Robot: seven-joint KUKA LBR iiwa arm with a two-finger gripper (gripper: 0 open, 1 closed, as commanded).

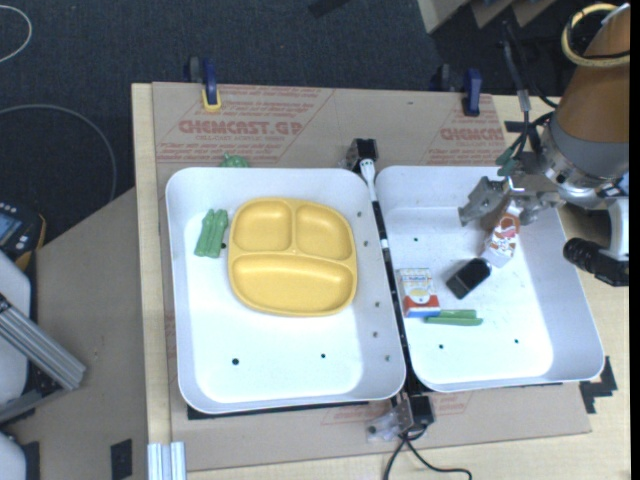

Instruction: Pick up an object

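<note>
Hovering near right bin point(560, 358) far edge, my gripper point(497, 200); jaws' state I cannot tell. Small red-white carton point(503, 240) just beneath, long axis running far-to-near.

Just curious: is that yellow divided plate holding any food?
Empty. The yellow plate shows three bare compartments; the green thing lies beside it in the left bin.

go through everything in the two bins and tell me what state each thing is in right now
Yellow plate: upright, compartments bare, left bin.
Green piece: lying flat beside the plate.
Small bottle: tilted, under the gripper, right bin.
Black block: lying flat.
Small carton: lying flat.
Green marker: lying flat.
</note>
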